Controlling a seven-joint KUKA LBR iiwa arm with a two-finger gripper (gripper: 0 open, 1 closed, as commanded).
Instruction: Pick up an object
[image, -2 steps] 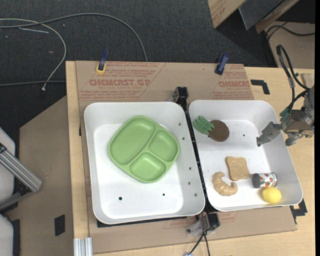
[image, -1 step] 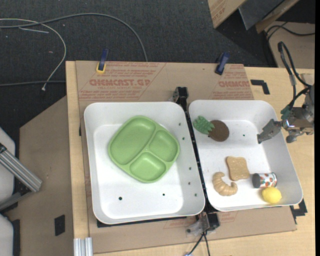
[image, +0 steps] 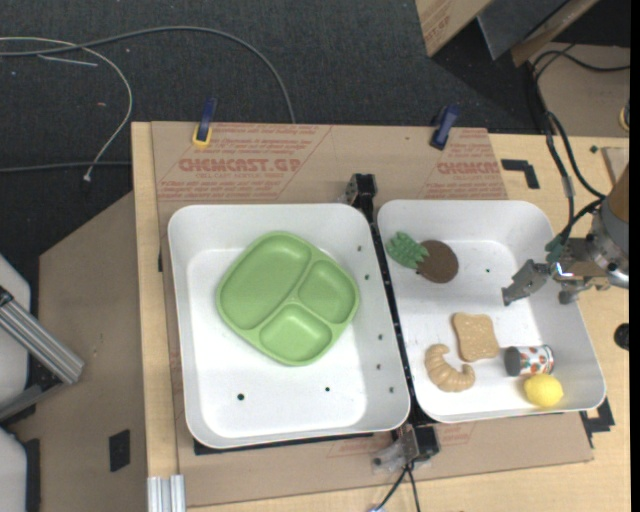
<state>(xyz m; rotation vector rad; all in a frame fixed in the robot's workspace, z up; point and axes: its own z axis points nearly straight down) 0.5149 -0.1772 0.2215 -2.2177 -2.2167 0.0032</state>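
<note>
1. Two shallow white bins sit side by side on the table (image: 100, 300); the left bin (image: 200, 400) holds a green divided plate (image: 288, 297) lying flat near its middle.
2. The right bin (image: 500, 225) holds five small things: a brown toy pineapple with a green top (image: 428, 257) near the far left corner, a toy slice of toast (image: 474, 336) in the middle, a toy croissant (image: 449, 368) just beside it toward the near edge, a small can (image: 529, 359) lying on its side, and a yellow lemon (image: 543, 391) close to the can at the near right corner.
3. The jaws (image: 548, 281) hang over the right side of the right bin, above the can and apart from it. They stand spread open, with nothing between them.
</note>
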